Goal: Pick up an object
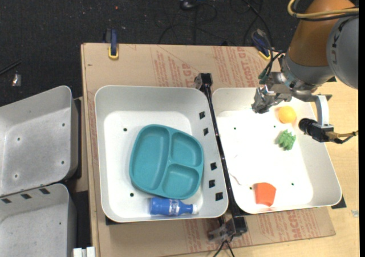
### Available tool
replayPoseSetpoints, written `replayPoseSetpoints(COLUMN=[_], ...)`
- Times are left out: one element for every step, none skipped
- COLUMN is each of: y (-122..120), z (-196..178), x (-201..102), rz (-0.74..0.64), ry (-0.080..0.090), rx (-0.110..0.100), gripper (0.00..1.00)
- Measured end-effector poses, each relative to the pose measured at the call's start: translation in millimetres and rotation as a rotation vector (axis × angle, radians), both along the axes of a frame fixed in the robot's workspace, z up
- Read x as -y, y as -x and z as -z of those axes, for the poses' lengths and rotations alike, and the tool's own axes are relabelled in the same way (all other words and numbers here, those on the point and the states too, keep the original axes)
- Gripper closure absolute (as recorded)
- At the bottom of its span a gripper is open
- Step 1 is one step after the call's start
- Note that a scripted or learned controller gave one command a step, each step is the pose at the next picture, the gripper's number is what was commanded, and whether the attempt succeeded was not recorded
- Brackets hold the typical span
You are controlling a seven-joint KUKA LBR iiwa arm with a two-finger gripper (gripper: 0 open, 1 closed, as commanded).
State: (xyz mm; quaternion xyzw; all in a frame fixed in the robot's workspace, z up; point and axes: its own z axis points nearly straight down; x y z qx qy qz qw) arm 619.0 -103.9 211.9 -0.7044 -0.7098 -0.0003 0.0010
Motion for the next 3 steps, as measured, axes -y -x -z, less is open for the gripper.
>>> replayPoseSetpoints(y=[-4, -3, 7], z=[6, -9, -18], x=[-52, -112, -169], rz=[0.0, -0.001, -0.002], ry=[0.0, 0.0, 0.0], rx=[0.001, 0.003, 0.001], gripper=[1.0, 1.0, 1.0])
